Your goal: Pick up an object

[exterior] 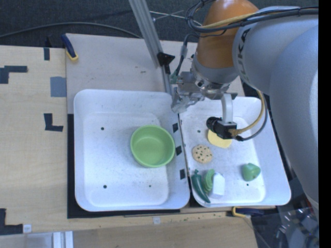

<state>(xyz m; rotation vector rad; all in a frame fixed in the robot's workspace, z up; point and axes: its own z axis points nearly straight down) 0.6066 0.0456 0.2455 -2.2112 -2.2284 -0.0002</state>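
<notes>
two white bins sit side by side on the bench (31,154). the arm (282,50) comes in from the right, its orange band (227,19) above the wrist. the hand (178,103) is at the far end of the seam where the bins meet, over the right bin's far left corner. from this angle i cannot tell whether the hand is open or closed

the left bin (88,138) holds a green bowl (152,146), upright with its mouth up, near the bin's middle and close to its right wall

the right bin (271,190) holds the smaller things. a yellow disc (222,141) lies flat near the middle, partly hidden by the robot's own parts. a round cookie (202,153) lies just beside it, nearer the camera and a little left. a green lump (251,171) sits toward the right wall, well apart from the cookie. in the near left corner is a cluster: a dark green pod (199,187) along the left wall, a paler green round piece (209,179) against it, and a white block (219,184) touching their right side. the disc is the thing nearest the hand; the rest lie well apart from it

dark tape marks (50,122) show on the bench left of the bins, and a blue and yellow clamp (69,47) sits at the far left corner of the pale board
</notes>
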